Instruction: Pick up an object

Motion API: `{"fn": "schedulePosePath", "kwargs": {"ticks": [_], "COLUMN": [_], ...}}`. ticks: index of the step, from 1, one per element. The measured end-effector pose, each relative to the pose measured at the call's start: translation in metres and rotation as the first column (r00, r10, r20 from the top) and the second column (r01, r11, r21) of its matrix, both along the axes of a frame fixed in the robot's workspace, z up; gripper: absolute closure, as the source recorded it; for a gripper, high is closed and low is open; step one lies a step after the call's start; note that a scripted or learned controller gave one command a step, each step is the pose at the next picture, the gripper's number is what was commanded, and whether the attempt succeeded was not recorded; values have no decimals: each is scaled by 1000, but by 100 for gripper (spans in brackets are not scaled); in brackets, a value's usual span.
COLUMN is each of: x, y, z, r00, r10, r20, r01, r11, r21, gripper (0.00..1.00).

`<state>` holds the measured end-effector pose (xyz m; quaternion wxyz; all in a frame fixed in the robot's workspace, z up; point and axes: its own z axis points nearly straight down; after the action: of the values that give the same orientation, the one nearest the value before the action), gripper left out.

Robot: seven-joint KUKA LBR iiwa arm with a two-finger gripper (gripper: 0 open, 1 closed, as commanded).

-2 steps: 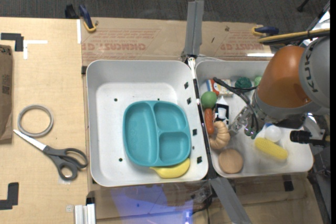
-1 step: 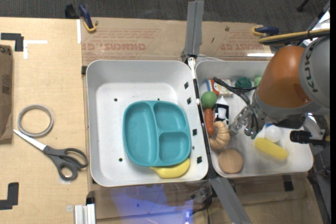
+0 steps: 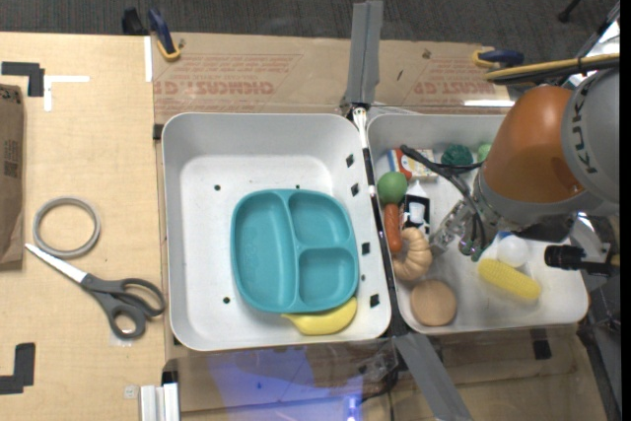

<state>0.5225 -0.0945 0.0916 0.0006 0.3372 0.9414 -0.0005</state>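
Here the grey arm with its orange band (image 3: pixel 532 148) reaches in from the right of the frame and hangs over the right-hand shallow white bin (image 3: pixel 473 311). Its metal jaws (image 3: pixel 463 234) point down toward the middle of that bin, but whether they are open or closed cannot be told from this angle; nothing shows between them.

Below the jaws lie the loose objects. A yellow corn-cob-shaped toy (image 3: pixel 509 279) lies to their lower right, a round tan ball (image 3: pixel 433 303) sits near the bin's lower edge, and a tan ridged croissant-like piece (image 3: pixel 415 251) rests just left of the jaws. Along the bin's left wall sit a small green ball (image 3: pixel 392 186) and, just beneath it, an orange carrot-shaped piece (image 3: pixel 394 227). A teal object (image 3: pixel 456 156) lies at the bin's upper edge.

The left-hand white bin (image 3: pixel 197 212) holds a teal divided plastic plate (image 3: pixel 294 249) with a yellow banana (image 3: pixel 323 319) peeking from under its lower edge.

On the wooden surface (image 3: pixel 89 163) at the left of the frame lie a roll of tape (image 3: pixel 66 227) and grey-handled scissors (image 3: pixel 104 291).
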Motion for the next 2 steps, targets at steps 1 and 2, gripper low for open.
{"fn": "schedulePosePath", "kwargs": {"ticks": [1,2], "x": [0,0], "y": [0,0], "z": [0,0], "r00": [1000,1000], "r10": [0,0], "r20": [0,0], "r01": [0,0], "r11": [1000,1000], "r21": [0,0], "gripper": [0,0]}}
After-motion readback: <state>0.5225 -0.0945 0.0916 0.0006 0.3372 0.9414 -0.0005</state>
